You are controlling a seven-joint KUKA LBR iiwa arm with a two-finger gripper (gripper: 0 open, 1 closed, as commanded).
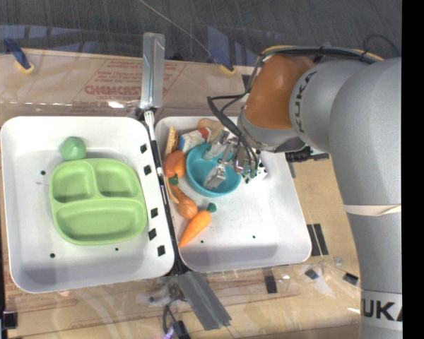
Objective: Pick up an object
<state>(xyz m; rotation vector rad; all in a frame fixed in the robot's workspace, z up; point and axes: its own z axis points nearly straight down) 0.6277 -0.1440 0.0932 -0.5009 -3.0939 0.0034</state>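
Note:
The right bin point(268, 224) holds a blue bowl point(206, 176), an orange carrot point(196, 227) near the front left, another orange piece point(174, 166) by the divider and several small food items point(191, 138) at the back. My gripper point(222, 167) hangs over the blue bowl, its metal fingers reaching down into the bowl's right half. The wrist above hides much of the fingers. In the left bin point(21, 210) lies a green divided plate point(97, 200) with a green ball point(73, 147) just behind it.
The grey arm with its orange band point(275, 97) covers the right bin's back right corner. A metal strip point(152, 69) stands behind the divider between the bins. The right bin's front right floor is bare.

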